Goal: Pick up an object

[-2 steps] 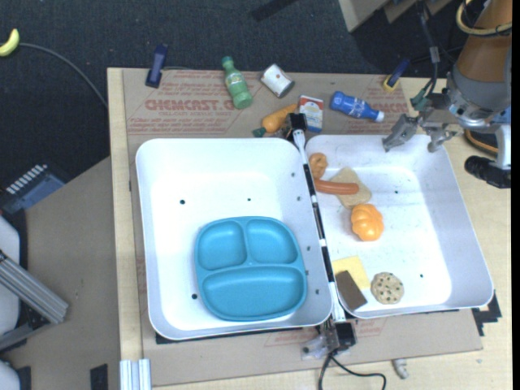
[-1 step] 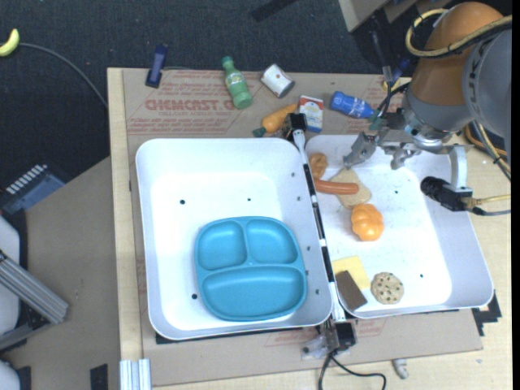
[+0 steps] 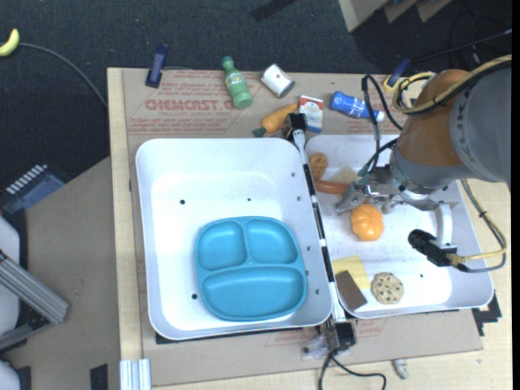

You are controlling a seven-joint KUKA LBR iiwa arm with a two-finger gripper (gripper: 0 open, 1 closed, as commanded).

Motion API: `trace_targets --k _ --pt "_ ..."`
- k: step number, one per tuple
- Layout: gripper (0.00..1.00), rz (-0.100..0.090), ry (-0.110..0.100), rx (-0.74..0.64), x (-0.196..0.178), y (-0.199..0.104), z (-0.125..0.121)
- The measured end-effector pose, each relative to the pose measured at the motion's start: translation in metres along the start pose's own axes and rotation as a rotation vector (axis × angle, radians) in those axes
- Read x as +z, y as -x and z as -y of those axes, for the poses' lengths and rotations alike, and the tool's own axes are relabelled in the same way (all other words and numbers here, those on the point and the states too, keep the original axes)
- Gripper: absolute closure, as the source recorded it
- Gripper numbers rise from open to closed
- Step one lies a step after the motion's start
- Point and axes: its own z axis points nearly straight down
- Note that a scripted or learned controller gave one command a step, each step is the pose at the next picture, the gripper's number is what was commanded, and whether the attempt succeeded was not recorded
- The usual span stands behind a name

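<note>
Gripper (image 3: 367,197) is hovering low in the right bin (image 3: 463,295), its grip state impossible to tell. An orange (image 3: 367,223) is lying just below it, a cookie (image 3: 387,288) farther down.

Green bottle (image 3: 237,83) — behind the bins (image 3: 162,177)

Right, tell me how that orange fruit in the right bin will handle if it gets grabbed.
The orange fruit looks round and smooth, so it may roll or slip sideways. It looks like a toy, so probably light and stiff. It lies free on the bin floor, so a push would likely shift it.
</note>
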Motion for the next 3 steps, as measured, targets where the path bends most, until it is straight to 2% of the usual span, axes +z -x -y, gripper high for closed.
trace_targets --k 1,2,3 --pt "0.00 0.000 0.001 -0.001 0.013 -0.008 0.037" --pt "1.00 0.000 0.004 0.000 0.003 -0.008 0.037" --pt "1.00 0.000 0.006 -0.002 -0.123 -0.064 0.054"
